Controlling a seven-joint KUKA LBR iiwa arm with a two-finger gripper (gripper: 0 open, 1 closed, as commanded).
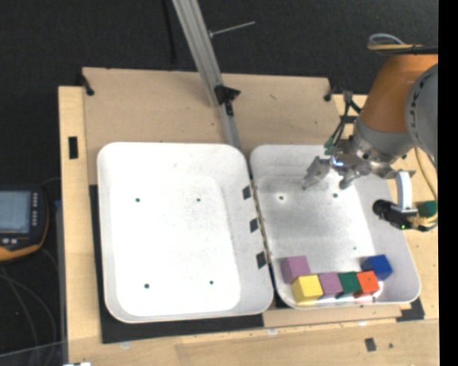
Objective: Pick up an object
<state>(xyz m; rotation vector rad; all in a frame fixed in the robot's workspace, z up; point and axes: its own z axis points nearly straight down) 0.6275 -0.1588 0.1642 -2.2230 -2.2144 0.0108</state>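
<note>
My gripper point(332, 178) hangs over the far part of the right bin point(305, 212), its two fingers spread open with nothing between them. Along that bin's near edge lies a row of small blocks: a purple block point(295, 267), a yellow block point(308, 287), a second purple block point(330, 284), a green block point(349, 283), an orange block point(367, 282) and a blue block point(377, 265). The gripper is well behind these blocks, above bare bin floor.
The left bin point(172, 227) lies beside the right one, with a row of black clips point(253, 223) between them. A slanted metal rail point(206, 59) rises from behind the bins. A small screen device point(11, 216) sits off the bench at left.
</note>
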